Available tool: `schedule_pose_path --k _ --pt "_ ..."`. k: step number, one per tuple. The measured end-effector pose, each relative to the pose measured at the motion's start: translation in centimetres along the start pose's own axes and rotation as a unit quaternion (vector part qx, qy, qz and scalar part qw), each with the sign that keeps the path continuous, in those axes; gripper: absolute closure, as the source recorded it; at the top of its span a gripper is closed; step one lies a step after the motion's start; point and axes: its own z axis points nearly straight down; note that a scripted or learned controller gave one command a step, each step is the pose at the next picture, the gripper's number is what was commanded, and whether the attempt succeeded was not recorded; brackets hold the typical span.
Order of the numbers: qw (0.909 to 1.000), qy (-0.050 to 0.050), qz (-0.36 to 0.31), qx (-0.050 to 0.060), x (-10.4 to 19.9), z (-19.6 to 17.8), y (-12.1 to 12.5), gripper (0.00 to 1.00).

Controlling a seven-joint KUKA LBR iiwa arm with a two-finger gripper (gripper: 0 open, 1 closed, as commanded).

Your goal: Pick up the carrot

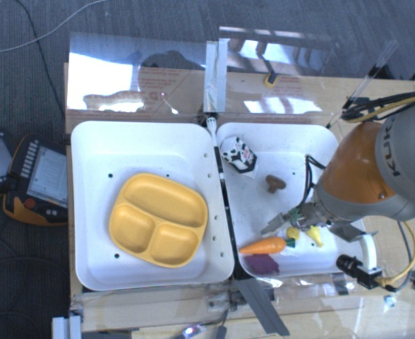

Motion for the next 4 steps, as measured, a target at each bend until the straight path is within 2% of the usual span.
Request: schedule_pose_path --k 1,2,3,4 --pt "0.9995 -0.002 0.032 -0.005 0.4 0.7 1.0 0.00" --pt "0.9992 0.001 0.039 0.002 -0.7 -1.6 3.1 0.00" --pt "0.9959 -0.001 0.090 0.002 -1.9 -10.1 5.1 0.00" --pt "0.9936 -0.001 0.113 -0.004 0.6 0.7 2.0 0.00"
